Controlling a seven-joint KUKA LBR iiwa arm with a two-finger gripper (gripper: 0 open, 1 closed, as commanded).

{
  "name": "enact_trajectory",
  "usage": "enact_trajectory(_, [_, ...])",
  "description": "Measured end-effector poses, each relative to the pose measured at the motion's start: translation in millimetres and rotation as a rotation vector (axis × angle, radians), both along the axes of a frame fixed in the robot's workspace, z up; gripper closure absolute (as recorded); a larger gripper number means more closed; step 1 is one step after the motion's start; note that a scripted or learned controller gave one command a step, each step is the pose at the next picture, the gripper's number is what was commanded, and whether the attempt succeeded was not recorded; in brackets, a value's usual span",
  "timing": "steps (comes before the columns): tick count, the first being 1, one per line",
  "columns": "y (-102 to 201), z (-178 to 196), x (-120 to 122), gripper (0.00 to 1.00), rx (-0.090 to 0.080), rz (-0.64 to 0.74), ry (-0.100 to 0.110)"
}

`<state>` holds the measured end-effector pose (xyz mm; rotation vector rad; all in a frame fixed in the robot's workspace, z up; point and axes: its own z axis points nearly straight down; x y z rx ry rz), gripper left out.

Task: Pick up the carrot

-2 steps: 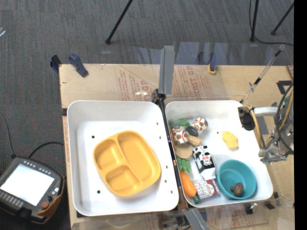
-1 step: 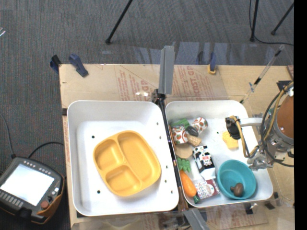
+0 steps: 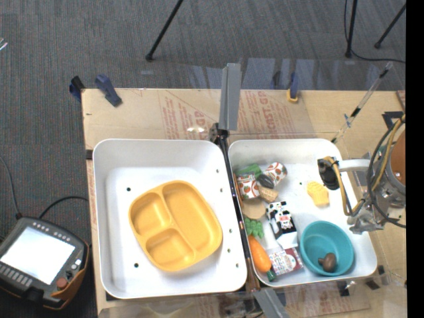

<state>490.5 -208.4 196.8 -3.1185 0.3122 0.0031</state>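
Found the small orange carrot with its green leafy top lying in the right shallow white bin, pressed along that bin's left wall and close to the worktop's near edge. Saw a white packet with red print touching or nearly touching its right side, and a black-and-white cow-patterned carton just beyond its leafy end. Noted a teal round bowl further right, holding a small brown lump.

Placed the hand at the right bin's right side, near the bowl's far rim and well apart from the carrot. Could not tell whether released or clenched.

Judged the wall the chief hazard: little room on the carrot's left, so likely to strike the rim or the divider between the bins on the way down. Feared also a grab that took in the packet with it, or merely shoved the packet. Expected the tapered, smooth body to squirt out of an off-centre pinch, most of all near the thin tip. Reckoned the bowl a further risk, standing low across the straight path from hand to carrot and easily clipped.

Left aside the yellow divided plastic plate in the left white bin as no concern.
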Motion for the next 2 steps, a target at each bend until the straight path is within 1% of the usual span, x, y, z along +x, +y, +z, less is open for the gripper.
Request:
enact_trajectory(1, [-2.4,-3.3,7.4,1.00,0.001,-0.004,0.001])
enact_trajectory(2, [-0.4,13.0,-8.9,1.00,0.000,0.004,0.001])
